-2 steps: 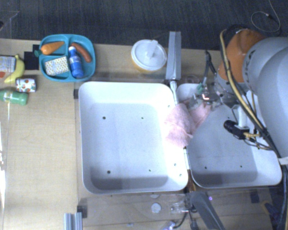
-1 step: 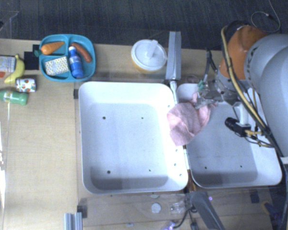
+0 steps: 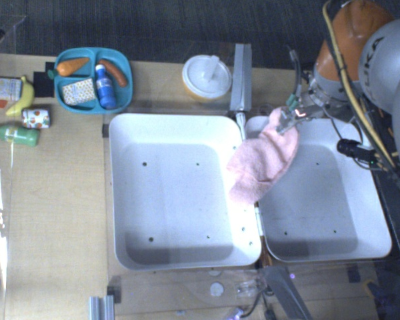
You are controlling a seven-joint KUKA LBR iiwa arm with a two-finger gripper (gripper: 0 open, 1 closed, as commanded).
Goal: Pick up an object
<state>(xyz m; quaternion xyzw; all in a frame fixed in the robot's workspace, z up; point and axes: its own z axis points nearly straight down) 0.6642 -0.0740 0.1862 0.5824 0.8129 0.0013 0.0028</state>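
Gripper (image 3: 288, 115) is pinched shut on the pink cloth's (image 3: 261, 164) top corner, cloth hanging over both bins' (image 3: 180, 245) shared edge.

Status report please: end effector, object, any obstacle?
End effector at top corner of soft pink cloth. Cloth draped across divider between both shallow white bins. No obstacle near.

A soft, matt pink cloth (image 3: 263, 163) is seen (slightly fuzzy); smooth white plastic bins (image 3: 173, 199) and a wood-look bench (image 3: 53, 212) are shown.
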